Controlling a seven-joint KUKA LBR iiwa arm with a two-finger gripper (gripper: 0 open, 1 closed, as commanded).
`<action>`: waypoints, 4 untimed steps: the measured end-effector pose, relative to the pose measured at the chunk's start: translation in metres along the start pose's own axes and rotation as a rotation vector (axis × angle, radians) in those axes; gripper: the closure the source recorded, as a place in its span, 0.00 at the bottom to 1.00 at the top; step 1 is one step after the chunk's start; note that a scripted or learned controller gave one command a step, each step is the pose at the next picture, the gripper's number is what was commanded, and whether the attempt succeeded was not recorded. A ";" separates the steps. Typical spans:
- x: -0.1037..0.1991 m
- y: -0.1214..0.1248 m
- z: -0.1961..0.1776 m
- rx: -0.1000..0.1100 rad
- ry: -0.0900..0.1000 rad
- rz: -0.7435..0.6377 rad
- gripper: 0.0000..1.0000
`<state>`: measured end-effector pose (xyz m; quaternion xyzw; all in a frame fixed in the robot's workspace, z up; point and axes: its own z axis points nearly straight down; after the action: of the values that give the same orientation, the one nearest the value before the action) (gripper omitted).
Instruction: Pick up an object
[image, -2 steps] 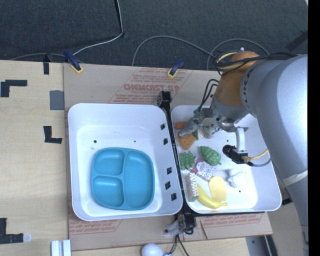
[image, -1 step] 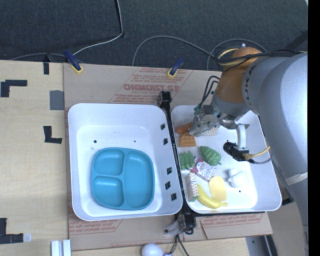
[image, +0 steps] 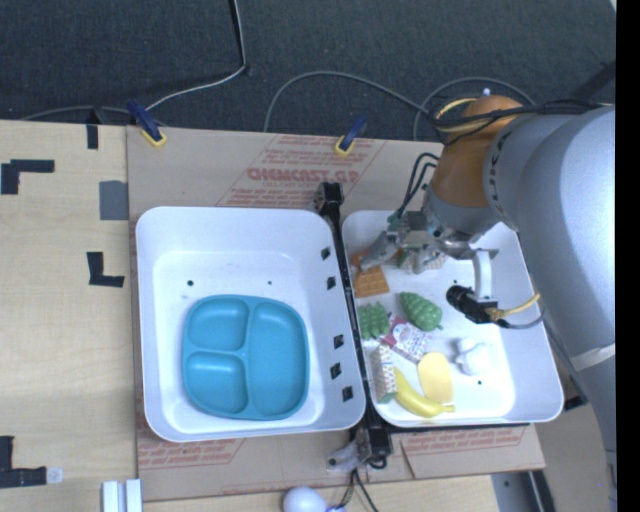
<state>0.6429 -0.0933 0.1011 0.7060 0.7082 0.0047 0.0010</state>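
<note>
My gripper (image: 405, 252) hangs low over the back left part of the right bin (image: 520, 395), under the orange wrist band. Just in front of it lies an orange waffle-like square (image: 371, 283). Further forward are a green bumpy piece (image: 421, 310), a second green piece (image: 373, 320), a pink and white packet (image: 405, 340), a striped piece (image: 383, 372), a yellow banana (image: 418, 403), a pale yellow piece (image: 435, 375) and a small white object (image: 468, 352). I see nothing held.
The left bin (image: 160, 240) holds a blue divided plate (image: 245, 355). A black divider (image: 338, 290) runs between the bins. The grey arm (image: 570, 220) covers the right bin's back right part. A black fitting with a yellow cable (image: 475, 303) hangs beside the gripper.
</note>
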 end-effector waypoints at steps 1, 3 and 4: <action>-0.008 -0.021 0.010 -0.009 -0.003 0.002 0.00; -0.006 -0.035 0.010 -0.003 -0.005 0.002 0.00; -0.002 -0.083 0.010 -0.008 -0.006 0.003 0.00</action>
<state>0.5596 -0.0957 0.0900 0.7070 0.7072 0.0053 0.0057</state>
